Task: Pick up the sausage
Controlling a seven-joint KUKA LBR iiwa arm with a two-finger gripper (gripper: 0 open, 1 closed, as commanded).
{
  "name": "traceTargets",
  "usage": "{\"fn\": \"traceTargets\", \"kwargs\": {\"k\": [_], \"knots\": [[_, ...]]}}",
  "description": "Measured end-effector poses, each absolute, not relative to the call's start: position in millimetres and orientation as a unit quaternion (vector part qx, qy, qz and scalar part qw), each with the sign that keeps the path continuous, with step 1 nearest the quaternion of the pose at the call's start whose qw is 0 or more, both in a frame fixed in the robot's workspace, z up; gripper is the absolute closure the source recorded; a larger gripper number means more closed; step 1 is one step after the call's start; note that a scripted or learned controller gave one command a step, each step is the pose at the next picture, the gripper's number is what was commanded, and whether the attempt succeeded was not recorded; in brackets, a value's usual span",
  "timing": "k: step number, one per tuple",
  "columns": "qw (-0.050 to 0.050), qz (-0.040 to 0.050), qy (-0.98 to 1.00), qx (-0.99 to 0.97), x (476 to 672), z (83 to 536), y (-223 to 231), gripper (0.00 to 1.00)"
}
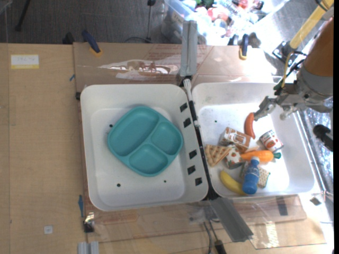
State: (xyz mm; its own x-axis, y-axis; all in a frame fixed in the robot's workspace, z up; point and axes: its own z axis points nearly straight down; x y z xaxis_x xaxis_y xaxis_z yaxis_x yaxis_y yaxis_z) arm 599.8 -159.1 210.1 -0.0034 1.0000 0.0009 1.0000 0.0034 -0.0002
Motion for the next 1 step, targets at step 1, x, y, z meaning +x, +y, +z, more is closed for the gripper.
{"fn": "traceTargets", "kwargs": {"k": [1], "knots": [[-0.005,-0.0038,-0.741,-0.672,575.7,124.2,-140.7,0.00]]}}
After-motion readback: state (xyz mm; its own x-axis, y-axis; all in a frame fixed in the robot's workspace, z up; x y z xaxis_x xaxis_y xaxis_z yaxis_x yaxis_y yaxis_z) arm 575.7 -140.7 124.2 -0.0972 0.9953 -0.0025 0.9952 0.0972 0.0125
